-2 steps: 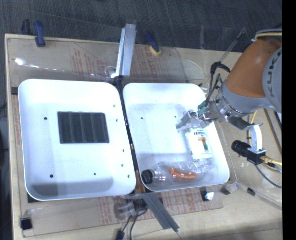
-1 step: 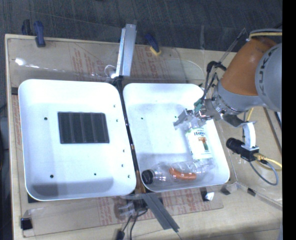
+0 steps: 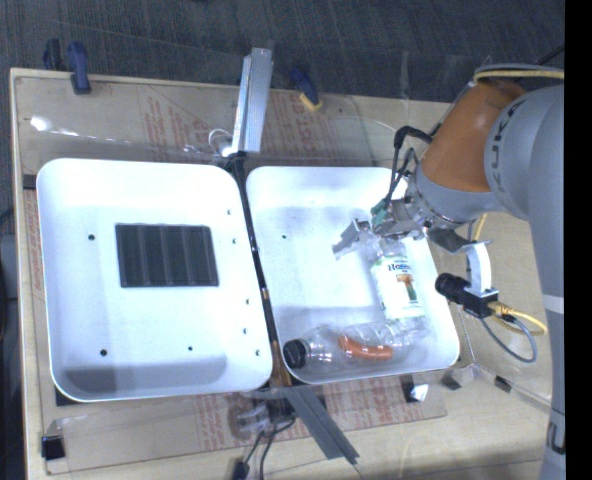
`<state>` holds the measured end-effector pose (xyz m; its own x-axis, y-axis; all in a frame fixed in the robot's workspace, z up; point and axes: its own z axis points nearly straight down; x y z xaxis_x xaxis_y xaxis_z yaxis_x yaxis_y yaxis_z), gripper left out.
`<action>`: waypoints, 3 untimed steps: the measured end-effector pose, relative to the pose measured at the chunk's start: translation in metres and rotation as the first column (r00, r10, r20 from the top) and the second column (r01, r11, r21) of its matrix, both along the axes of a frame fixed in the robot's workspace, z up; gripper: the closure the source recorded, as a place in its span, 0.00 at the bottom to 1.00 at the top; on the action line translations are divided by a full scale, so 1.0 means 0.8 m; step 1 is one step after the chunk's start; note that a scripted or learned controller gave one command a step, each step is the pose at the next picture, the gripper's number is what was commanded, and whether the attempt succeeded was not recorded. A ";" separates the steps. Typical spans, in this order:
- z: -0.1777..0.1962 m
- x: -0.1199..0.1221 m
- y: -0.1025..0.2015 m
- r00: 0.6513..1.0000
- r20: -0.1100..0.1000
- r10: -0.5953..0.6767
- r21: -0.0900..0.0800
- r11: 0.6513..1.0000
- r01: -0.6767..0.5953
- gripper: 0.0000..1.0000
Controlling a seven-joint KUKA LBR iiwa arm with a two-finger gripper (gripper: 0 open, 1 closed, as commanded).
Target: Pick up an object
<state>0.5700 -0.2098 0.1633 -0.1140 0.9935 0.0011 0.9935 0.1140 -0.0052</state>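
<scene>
**Gripper Position Over the Right Bin**

The gripper (image 3: 359, 236) is located inside the right bin (image 3: 306, 193), in its upper right area, just above the top end of a clear plastic bottle (image 3: 397, 283). Whether the gripper is spread or closed cannot be determined from the camera view, and no object can be confirmed in its grasp. The arm (image 3: 496, 138), grey with an orange band, enters from the right and extends over the right rim of the bin.

Contents of the right bin:

- The clear plastic bottle carries a white label with green and orange print. It lies on its side near the right wall, running from just below the gripper toward the lower right corner.
- A second clear bottle with a black cap (image 3: 321, 352) lies along the lower wall, cap toward the left.
- An orange object (image 3: 364, 348) lies at the lower wall, next to the second bottle and just below the labelled bottle. Contact between these items cannot be confirmed.

The left bin (image 3: 76, 298) holds a dark, ribbed rectangular tray (image 3: 166, 255), lying flat near its centre, well apart from the gripper.
</scene>
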 end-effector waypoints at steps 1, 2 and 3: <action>0.020 -0.014 0.001 1.000 0.000 0.020 0.002 1.000 -0.020 0.00; 0.020 -0.014 0.000 1.000 0.000 0.020 0.002 1.000 -0.020 0.00; 0.020 -0.014 0.000 1.000 0.000 0.020 0.002 1.000 -0.020 0.00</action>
<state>0.5587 -0.2095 0.1791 -0.1337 0.9910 0.0027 0.9910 0.1337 -0.0048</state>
